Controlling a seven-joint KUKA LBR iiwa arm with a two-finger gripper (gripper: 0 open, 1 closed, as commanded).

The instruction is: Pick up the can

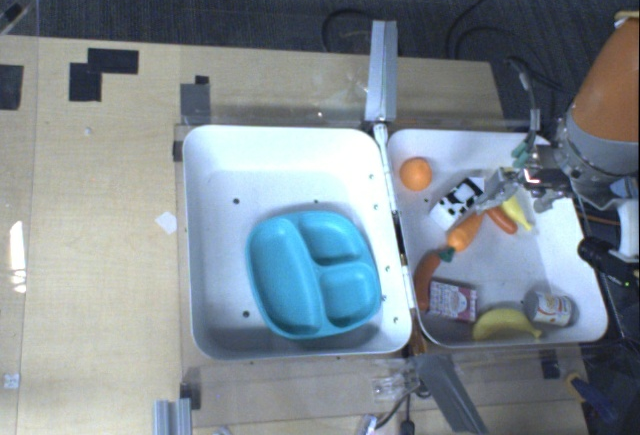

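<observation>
The can (549, 307) is small and silver with a reddish label. It lies on its side in the front right corner of the right bin (500, 138). A yellow banana (505, 323) rests just to its left. My gripper (512, 185) hangs over the back right part of that bin, well behind the can, close to a small yellow piece (516, 216). Nothing shows in its grasp.
The right bin also holds an orange (416, 173), a black-and-white checkered piece (458, 198), a carrot (464, 232), a red piece (427, 275) and a maroon carton (453, 301). A blue divided plate (313, 272) lies in the left bin (215, 223). The arm (605, 113) overhangs the right bin's right wall.
</observation>
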